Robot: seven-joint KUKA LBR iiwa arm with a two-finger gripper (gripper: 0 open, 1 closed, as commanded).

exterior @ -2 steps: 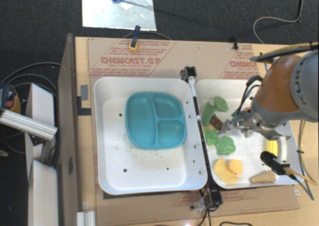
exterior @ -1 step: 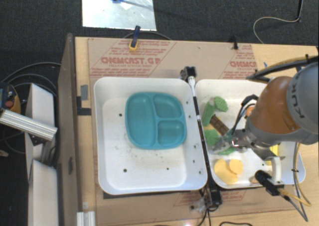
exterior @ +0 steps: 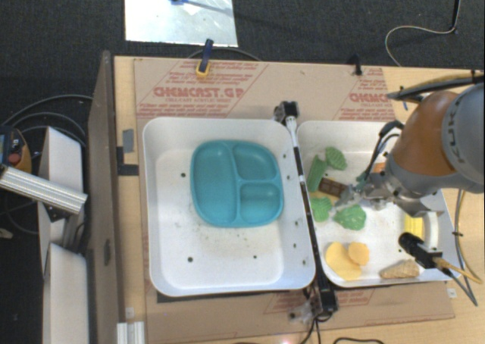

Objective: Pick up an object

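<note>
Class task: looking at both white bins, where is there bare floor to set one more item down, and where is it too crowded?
Bare floor rings the teal tray in the left bin, widest along the front edge. The right bin is crowded: green pieces, yellow pieces and the gripper fill its middle and front; only its back strip is bare.

A teal divided tray (exterior: pixel 236 183) lies in the left bin (exterior: pixel 168 259), on a worktop (exterior: pixel 227 89) lined with printed cardboard.
</note>
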